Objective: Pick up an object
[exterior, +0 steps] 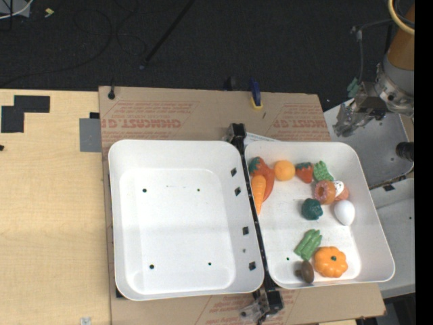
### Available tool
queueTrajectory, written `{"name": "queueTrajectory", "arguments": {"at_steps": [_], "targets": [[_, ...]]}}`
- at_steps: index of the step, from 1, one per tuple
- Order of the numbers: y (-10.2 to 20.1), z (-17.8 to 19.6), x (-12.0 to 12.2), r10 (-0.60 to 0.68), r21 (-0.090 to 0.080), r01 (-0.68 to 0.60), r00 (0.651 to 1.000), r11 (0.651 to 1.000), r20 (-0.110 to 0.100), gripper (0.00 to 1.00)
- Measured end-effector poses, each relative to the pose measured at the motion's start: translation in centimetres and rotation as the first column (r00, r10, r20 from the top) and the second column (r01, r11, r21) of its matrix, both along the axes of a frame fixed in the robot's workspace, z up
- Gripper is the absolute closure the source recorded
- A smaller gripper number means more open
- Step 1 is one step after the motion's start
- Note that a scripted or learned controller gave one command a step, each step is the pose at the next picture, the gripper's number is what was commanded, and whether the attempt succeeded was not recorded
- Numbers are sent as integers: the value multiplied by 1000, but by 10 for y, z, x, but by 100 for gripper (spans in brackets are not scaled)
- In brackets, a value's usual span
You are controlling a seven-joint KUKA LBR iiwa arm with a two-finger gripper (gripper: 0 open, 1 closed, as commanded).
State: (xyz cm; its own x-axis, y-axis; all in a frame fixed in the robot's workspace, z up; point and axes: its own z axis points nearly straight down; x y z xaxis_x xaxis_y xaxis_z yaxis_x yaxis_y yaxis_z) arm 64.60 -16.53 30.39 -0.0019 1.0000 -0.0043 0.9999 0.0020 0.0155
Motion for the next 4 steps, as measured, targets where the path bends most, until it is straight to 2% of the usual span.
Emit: {"name": "queueTrajectory", "arguments": {"at_steps": [1,2,3,4], "targets": [[37,-172,-57,-3,10,4,999,1000,-36,100],[83,-218,-3,2,4,-2,1000,1000,-21,100],[82,-206,-4,1,5,0,1000,1000,-20,100],[84,-217,-3,0,5,0,1000,1000,-20,100]]}}
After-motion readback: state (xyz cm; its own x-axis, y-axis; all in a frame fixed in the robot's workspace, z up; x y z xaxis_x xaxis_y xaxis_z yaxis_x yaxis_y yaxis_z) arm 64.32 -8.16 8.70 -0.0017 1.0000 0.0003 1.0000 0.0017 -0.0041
